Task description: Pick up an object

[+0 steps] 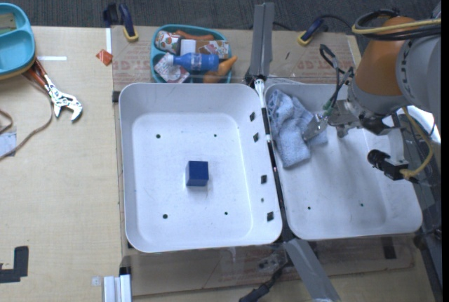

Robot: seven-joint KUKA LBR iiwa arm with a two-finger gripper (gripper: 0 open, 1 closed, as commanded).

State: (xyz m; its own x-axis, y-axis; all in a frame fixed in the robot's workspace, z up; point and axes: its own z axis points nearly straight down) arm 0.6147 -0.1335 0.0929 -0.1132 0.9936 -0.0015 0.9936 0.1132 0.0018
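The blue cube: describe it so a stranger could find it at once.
Start at the two white bins side by side and take the left bin. The blue cube sits alone near its middle, a small dark-blue block, unlike the crumpled pale-blue cloth in the right bin.

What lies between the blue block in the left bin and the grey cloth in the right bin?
In the camera view, bare white floor of the left bin, then the two bins' adjoining rims, separate the blue block from the grey cloth.

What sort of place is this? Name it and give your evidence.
Probably a robotics lab: a robot arm reaches over two white bins on a bench, with a wrench lying nearby.
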